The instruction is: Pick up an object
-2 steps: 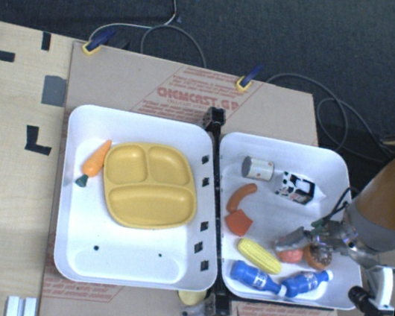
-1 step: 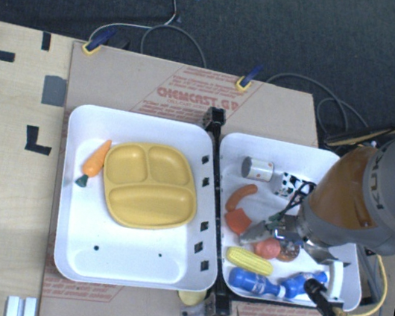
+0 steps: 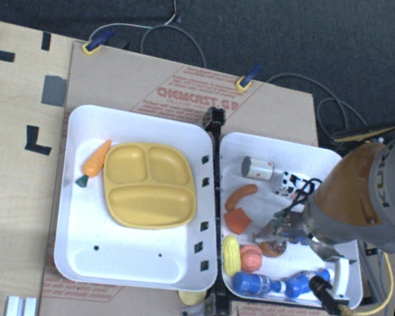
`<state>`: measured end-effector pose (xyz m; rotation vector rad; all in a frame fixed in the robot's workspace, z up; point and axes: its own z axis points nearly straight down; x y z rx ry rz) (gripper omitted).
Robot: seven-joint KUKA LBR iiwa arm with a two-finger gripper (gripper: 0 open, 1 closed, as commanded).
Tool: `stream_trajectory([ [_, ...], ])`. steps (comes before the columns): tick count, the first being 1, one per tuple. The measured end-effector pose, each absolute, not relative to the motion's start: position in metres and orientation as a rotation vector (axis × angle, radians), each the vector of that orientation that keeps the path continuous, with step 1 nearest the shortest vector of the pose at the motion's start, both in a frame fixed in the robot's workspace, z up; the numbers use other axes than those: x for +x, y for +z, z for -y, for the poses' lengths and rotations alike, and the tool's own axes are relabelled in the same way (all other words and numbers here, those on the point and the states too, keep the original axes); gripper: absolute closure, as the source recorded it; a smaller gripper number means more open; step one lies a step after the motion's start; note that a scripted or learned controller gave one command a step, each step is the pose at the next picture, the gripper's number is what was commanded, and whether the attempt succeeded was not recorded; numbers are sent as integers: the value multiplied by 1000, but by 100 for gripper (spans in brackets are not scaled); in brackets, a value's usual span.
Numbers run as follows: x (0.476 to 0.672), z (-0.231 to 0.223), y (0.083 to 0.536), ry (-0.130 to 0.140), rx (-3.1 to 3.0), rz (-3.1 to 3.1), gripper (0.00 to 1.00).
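Gripper (image 3: 275,235) low in right bin (image 3: 275,146), near its middle, over small brownish item (image 3: 271,245); finger state impossible to tell, nothing visibly held. Around it: orange block (image 3: 238,220), sausage (image 3: 242,194), grey cylinder (image 3: 259,170) toward far edge. Along near edge: corn (image 3: 231,252), pink ball (image 3: 250,259), blue bottle (image 3: 273,284). Left bin (image 3: 69,191): yellow divided plate (image 3: 150,186) at centre, carrot (image 3: 94,160) by left wall.

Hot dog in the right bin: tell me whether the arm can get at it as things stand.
Probably yes. The hot dog lies bare on the bin floor, apart from the red block below it and the can above it, and the gripper hangs just to its right.
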<state>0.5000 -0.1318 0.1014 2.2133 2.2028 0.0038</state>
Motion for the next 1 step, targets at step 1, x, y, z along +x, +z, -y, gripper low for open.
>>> stream_trajectory([
  [1,541,41,189,9,2207,-2229,100],
])
